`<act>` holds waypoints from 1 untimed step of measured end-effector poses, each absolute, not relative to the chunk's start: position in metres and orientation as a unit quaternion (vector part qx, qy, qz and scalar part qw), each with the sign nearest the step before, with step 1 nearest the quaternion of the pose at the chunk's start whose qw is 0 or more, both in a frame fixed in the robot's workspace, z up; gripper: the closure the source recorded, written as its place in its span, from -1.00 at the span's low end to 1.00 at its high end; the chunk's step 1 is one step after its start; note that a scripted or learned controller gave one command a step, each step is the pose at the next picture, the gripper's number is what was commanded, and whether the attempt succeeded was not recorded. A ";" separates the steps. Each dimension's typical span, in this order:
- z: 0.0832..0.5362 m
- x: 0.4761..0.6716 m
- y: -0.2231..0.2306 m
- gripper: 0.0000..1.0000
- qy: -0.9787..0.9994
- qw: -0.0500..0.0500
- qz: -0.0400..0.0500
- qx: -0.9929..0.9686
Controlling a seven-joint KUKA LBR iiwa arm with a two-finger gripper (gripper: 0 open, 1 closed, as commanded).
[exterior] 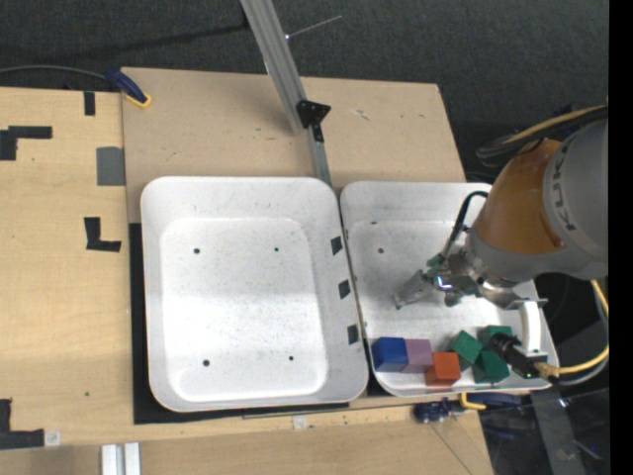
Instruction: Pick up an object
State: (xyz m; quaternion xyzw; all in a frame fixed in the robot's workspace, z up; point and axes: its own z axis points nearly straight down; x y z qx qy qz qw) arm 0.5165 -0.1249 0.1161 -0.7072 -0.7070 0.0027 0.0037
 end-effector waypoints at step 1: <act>0.090 0.515 -0.124 -1.00 -0.707 0.002 0.002 -0.707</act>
